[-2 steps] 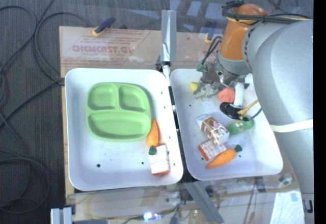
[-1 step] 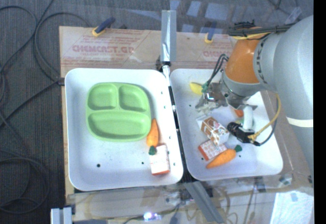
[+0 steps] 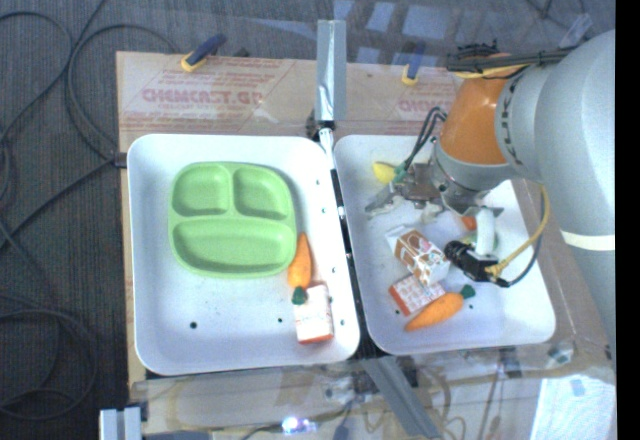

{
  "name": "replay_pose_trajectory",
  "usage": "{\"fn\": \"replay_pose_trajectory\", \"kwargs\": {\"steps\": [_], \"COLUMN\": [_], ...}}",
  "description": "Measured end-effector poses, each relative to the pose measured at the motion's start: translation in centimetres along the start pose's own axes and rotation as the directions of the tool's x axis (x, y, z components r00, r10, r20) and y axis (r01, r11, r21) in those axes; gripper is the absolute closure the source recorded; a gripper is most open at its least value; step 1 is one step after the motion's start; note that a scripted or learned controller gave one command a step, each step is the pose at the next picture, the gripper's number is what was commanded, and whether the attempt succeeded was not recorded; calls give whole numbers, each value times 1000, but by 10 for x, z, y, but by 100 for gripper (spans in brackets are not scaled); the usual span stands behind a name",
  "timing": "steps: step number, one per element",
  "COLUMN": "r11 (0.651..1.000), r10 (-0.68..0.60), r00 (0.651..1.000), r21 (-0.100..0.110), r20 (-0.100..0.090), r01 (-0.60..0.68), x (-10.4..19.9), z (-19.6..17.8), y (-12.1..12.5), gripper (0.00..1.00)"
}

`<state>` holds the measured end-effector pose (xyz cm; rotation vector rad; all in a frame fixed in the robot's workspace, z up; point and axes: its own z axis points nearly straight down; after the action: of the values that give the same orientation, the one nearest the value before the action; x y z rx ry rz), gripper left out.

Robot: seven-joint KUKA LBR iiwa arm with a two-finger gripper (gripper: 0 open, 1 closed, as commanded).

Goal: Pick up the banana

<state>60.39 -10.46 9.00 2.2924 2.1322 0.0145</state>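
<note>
I see the surface (image 3: pixel 200 78) carrying two white bins side by side. Nearest me, in the left bin (image 3: pixel 150 328), a small red-and-white carton (image 3: pixel 314 314) sits by the near right corner, with a carrot (image 3: pixel 300 262) just beyond it, touching the near right edge of the green divided plate (image 3: pixel 233 218) that fills the middle of that bin.

In the right bin (image 3: pixel 520 323), a second carrot (image 3: pixel 438 309) lies closest to the near edge, with a small snack box (image 3: pixel 410 291) just beside it and another patterned packet (image 3: pixel 420 253) a little farther in.

Beyond those, the gripper (image 3: pixel 402 190) hangs low over the far left part of the right bin, below the arm's orange band (image 3: pixel 478 123). Its metal fingers look spread apart with nothing between them. The banana (image 3: pixel 387 170) shows as a small yellow piece just past the gripper near the bin's far left corner, mostly hidden by it; I cannot tell whether they touch.
</note>
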Motion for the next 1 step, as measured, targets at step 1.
{"fn": "replay_pose_trajectory", "kwargs": {"steps": [1], "r11": [999], "r10": [-27], "r00": [1000], "r21": [24], "r20": [0], "r01": [27], "x": [0], "z": [3], "y": [63], "gripper": [0]}}
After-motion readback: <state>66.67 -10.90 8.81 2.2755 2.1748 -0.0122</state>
